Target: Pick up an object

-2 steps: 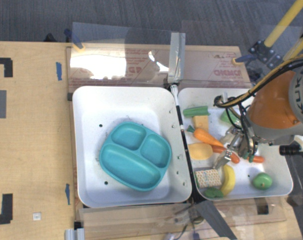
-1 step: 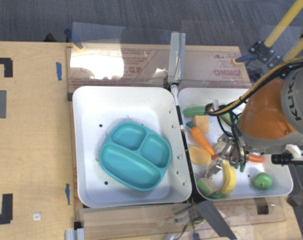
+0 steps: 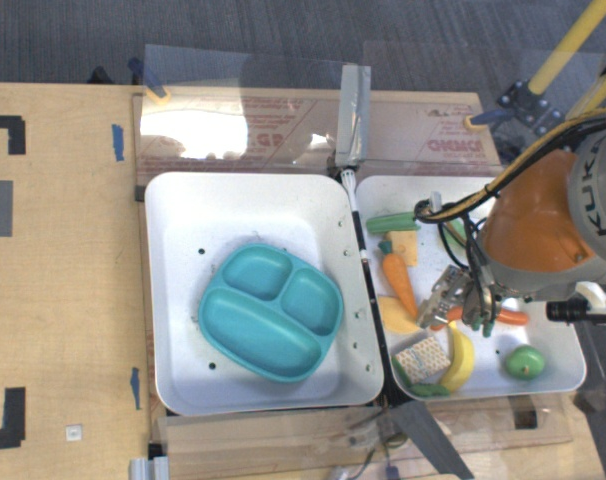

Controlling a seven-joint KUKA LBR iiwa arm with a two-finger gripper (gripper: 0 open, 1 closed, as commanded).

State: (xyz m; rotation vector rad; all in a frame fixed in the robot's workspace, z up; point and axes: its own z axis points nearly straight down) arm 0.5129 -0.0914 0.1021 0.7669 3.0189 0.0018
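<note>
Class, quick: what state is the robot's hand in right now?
Hand: low in the right bin, beside the carrot; grip state cannot be told.

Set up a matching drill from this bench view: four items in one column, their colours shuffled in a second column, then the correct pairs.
Items:
1. divided plate
2. carrot
3. banana
4. apple

Colours:
A. yellow
B. green
C. teal
D. orange

Pairs: 1-C, 2-D, 3-A, 4-B. The plate lies in the left bin; the other three lie in the right bin.
</note>
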